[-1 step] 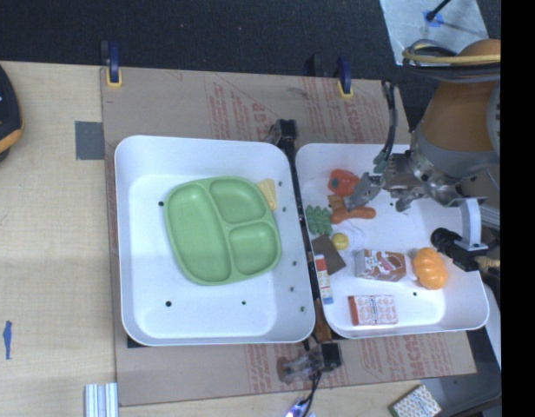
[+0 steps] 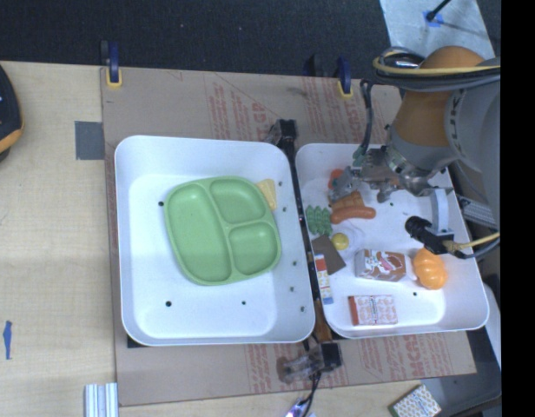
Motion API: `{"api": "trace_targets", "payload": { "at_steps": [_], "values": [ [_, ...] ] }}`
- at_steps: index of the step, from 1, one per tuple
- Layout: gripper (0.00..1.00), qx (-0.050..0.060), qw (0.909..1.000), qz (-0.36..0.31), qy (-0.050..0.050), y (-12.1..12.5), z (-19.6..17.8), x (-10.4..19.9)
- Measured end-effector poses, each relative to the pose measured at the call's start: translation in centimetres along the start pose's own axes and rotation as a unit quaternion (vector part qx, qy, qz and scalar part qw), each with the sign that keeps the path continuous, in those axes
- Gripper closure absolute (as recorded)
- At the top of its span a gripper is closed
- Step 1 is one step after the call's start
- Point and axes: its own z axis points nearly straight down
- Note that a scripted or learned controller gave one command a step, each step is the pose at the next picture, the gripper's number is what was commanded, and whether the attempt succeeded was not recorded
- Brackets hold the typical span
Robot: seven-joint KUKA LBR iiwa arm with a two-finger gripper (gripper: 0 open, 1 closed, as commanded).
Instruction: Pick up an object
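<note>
The arm came in from the right side of the view, its orange band sitting above the far right part of the right bin. From the band the wrist bent down and toward the left, ending at the gripper low over the far part of that bin. Whether its fingers were open or closed could not be told, since the metal of the wrist hid them, and nothing could be seen held between them.

Just beside the gripper, a little nearer the camera, lay a carrot, with a small red piece next to the gripper toward the left bin. A green leafy toy lay beyond the carrot, close to the bin's left wall. Further toward the near edge from the gripper were a small yellow ball, a brown block, a brown and white packet and a flat box with red print. An orange fruit rested toward the right wall, well apart from the gripper, with a black part of the arm's gear just above it.

The left bin held a green divided plate with a pale yellow thing at its far right edge
</note>
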Motion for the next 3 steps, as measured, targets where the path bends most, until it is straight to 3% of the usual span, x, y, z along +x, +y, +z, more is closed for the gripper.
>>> {"api": "trace_targets", "payload": {
  "at_steps": [1, 3],
  "values": [
    [0.00, 0.001, 1.0000, 0.001, 0.001, 2.9, 2.8, -1.2],
    [0.00, 0.004, 1.0000, 0.001, 0.002, 2.8, 2.7, 0.1]
  ]
}}
